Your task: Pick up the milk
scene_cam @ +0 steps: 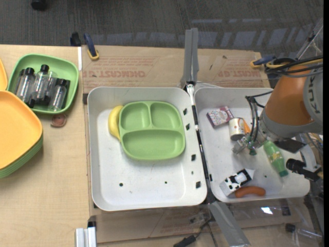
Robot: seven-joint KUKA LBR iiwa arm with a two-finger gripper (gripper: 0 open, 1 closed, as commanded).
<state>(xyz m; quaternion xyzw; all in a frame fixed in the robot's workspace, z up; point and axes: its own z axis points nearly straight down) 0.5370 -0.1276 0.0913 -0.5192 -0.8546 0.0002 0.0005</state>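
A robotics lab: grey office carpet (154, 9) lies behind a wooden bench (46, 199), chair castors (38, 3) stand on it, and on the bench clamps (91, 46) pin down brown cardboard (154, 66) beneath two white bins (100, 189).

1. The milk (237, 181) carton is white with black cow patches.
2. The sausage (250, 191) is red-orange.
3. The bottle (275, 158) is green.
4. The divided plate (152, 129) is light green; a yellow item (113, 121) peeks from under it.
5. Both bins (149, 189) are white.
6. The small packet (219, 116) is pink with a pattern.
7. The arm (290, 104) carries an orange band.
8. The surface (46, 199) is light wood.
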